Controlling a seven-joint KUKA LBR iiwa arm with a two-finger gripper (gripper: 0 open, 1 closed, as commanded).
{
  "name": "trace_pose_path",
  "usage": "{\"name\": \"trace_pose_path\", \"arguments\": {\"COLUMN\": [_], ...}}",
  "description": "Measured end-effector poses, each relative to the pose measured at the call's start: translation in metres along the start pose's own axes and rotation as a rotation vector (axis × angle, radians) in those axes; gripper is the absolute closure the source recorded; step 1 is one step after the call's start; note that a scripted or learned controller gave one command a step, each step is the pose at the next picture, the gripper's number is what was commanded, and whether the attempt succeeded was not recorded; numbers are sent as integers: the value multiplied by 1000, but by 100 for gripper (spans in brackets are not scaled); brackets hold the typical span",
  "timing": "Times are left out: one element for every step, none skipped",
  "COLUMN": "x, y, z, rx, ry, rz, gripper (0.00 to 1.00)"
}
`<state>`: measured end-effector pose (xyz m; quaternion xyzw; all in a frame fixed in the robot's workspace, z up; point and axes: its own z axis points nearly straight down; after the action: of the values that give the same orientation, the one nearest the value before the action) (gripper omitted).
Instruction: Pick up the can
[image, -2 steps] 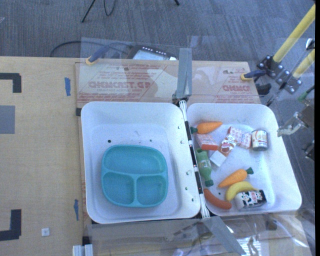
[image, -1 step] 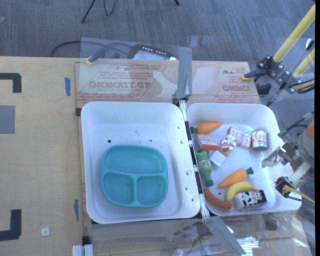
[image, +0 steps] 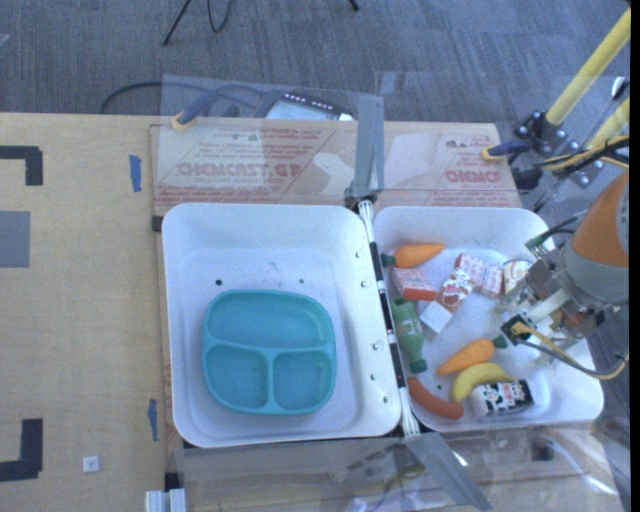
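The can (image: 503, 397), white with dark marks, lies on its side near the front right corner of the right bin (image: 585, 400), touching the banana (image: 480, 377). The claw (image: 520, 322) hangs above, toward the bin's right wall; its opening I cannot tell. I judge this the approach step: next it must move forward and descend over the can.

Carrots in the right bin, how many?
2. One carrot lies at the far left of the right bin, near its back wall. The other carrot sits nearer the front, just above the banana. The arm may hide more.
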<state>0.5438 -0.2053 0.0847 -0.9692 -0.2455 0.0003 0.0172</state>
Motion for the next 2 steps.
{"name": "trace_pose_path", "arguments": {"x": [84,91], "y": [43,39], "z": [0,-10], "rx": [7,7], "ry": [-9,-3], "rz": [25,13], "gripper": [0,100]}}
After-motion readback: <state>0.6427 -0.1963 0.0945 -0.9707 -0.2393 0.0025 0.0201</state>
